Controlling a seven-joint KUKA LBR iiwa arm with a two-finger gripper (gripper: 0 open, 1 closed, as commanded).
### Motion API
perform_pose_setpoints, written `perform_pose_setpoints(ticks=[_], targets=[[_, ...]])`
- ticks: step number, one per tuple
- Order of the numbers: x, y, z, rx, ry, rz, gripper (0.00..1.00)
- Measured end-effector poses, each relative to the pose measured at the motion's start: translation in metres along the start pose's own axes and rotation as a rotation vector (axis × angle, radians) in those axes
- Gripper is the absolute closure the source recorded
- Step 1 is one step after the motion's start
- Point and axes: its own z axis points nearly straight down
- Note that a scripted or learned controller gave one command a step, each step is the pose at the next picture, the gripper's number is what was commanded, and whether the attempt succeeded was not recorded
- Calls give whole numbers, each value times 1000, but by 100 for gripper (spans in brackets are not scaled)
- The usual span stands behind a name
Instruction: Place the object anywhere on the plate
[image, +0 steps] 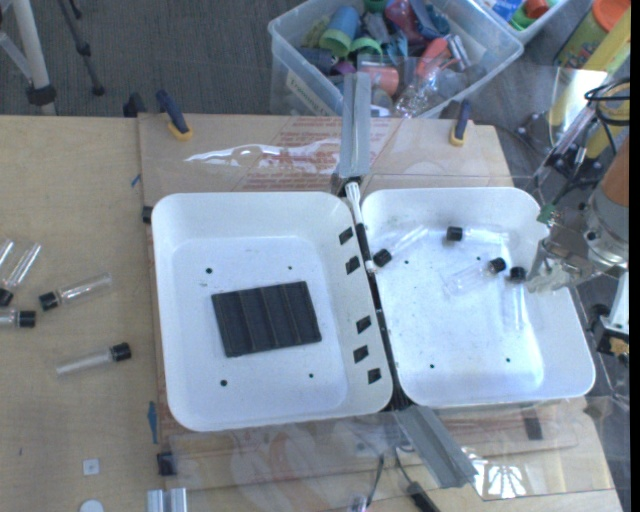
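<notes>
A black ribbed plate (266, 317) lies flat in the middle of the left bin (190, 230). Several clear tubes with black caps are scattered in the upper part of the right bin (470, 375): one near the divider (398, 245), one near the far wall (475, 236), one in the middle (470, 277), and one (515, 303) lying lengthwise by the right wall. My gripper (549, 274) hangs over the right bin's right wall, just right of that last tube's cap (517, 272). Nothing visibly sits in the gripper.
More capped tubes (92, 358) lie loose on the bench left of the bins. A clear tub of coloured items (400, 40) stands behind the bins. A metal rail with black clips (362, 290) divides the bins. Cables and arm hardware (600, 150) crowd the right side.
</notes>
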Motion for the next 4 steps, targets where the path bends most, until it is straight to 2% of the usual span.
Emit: perform_pose_setpoints(ticks=[1,2,3,4], targets=[[93,43,27,0,2,-68,100],[144,-5,-16,0,2,-650,100],[194,-42,-13,-1,2,-976,100],[226,-126,-32,0,1,-1030,100]])
